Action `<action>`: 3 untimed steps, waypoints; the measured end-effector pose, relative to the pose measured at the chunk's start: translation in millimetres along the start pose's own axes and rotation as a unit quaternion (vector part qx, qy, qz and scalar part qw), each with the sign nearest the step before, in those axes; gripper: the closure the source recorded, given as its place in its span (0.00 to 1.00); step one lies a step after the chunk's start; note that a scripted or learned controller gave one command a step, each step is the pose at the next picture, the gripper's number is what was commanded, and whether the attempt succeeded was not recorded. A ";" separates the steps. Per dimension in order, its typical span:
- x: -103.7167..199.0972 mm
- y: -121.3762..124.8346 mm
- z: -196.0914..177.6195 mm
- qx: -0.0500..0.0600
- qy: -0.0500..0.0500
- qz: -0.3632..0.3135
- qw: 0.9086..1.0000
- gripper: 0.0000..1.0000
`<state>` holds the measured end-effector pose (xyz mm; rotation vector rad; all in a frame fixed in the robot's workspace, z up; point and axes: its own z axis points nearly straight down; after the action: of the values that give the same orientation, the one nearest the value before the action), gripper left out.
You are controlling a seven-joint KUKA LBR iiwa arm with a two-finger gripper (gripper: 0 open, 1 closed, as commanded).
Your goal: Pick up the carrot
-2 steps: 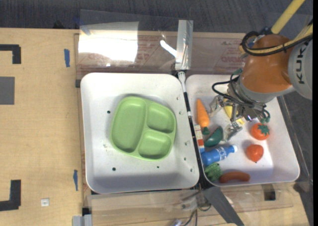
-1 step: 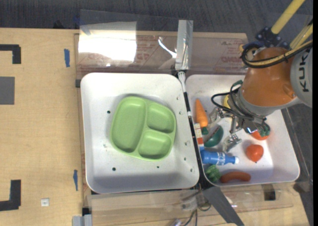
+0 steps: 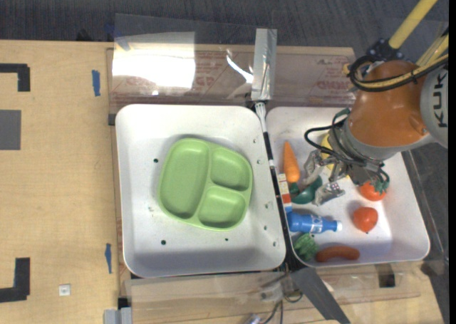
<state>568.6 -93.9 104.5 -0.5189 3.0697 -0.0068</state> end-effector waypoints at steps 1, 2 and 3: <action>11.8 55.4 -83.5 -0.002 0.009 0.156 0.988 1.00; 12.9 55.2 -81.9 -0.002 0.011 0.157 0.988 0.00; -33.3 34.4 -80.7 -0.002 0.011 0.142 0.990 0.00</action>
<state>586.3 -50.4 185.8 -0.0773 3.1336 0.0006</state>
